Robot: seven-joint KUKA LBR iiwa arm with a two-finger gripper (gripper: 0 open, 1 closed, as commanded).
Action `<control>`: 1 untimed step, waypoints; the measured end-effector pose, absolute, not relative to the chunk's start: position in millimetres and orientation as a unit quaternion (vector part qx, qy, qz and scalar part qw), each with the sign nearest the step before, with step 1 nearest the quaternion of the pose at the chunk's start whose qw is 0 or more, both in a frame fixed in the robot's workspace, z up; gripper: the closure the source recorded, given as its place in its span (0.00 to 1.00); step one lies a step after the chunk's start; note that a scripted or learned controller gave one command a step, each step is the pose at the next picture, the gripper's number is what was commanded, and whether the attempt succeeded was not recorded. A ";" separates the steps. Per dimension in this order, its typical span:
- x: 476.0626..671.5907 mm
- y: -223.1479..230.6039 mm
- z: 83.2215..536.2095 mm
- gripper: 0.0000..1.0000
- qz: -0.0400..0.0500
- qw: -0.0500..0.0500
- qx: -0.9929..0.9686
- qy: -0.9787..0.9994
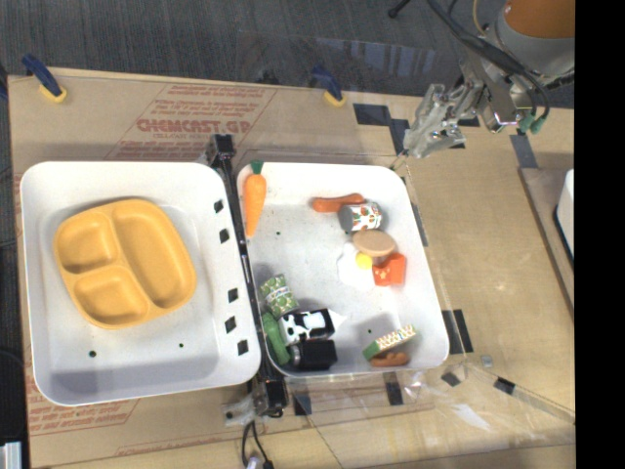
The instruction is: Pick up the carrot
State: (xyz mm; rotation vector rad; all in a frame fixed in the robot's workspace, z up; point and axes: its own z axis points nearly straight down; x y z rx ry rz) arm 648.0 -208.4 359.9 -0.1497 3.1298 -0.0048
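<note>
Carrot [254, 198], unheld at right bin's [426, 301] eleven o'clock wall, green top up; gripper [437, 125] parked at one o'clock outside, finger state indiscernible.

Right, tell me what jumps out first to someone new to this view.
The yellow divided tray sits alone in the left bin. The carrot lies against the right bin's upper-left wall, away from the toy clutter lower down. The gripper hangs above the bench beyond that bin's upper-right corner.
</note>
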 end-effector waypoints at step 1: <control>658.5 -208.5 397.9 1.00 -0.002 0.004 -0.160 0.987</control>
